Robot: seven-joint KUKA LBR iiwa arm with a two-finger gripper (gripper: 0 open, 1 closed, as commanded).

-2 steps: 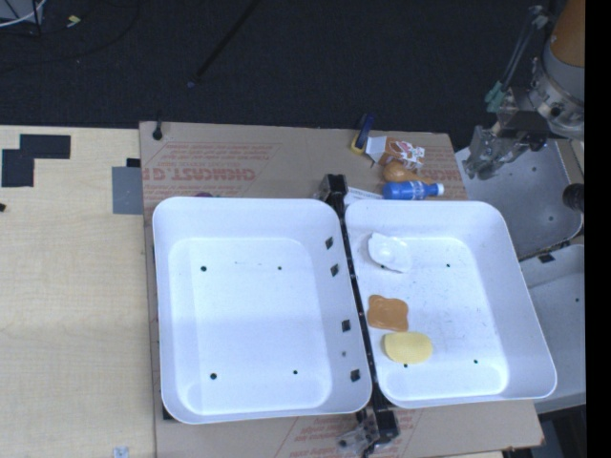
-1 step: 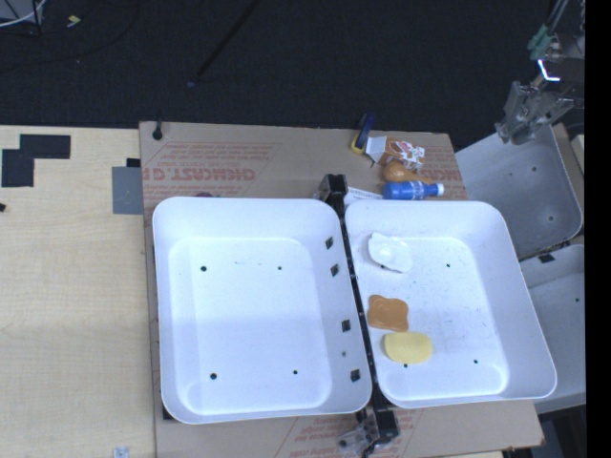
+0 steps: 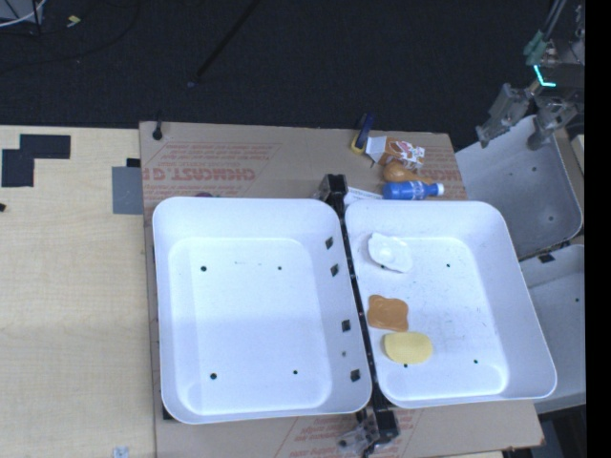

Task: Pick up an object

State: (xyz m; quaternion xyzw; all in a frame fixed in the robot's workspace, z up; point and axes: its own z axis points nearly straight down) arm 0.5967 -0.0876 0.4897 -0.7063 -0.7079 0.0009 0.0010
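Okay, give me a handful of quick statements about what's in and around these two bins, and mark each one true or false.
1. The yellow piece lies in the right bin. True.
2. The brown piece lies in the left bin. False: it lies in the right bin, just above the yellow piece.
3. A blue bottle lies outside the bins, on the cardboard. True.
4. The white piece sits at the right bin's far right wall. False: it sits near the divider between the bins.

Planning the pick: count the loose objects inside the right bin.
3: a white crumpled piece near the back left, a flat orange-brown piece below it, a yellow oval piece nearest the front.
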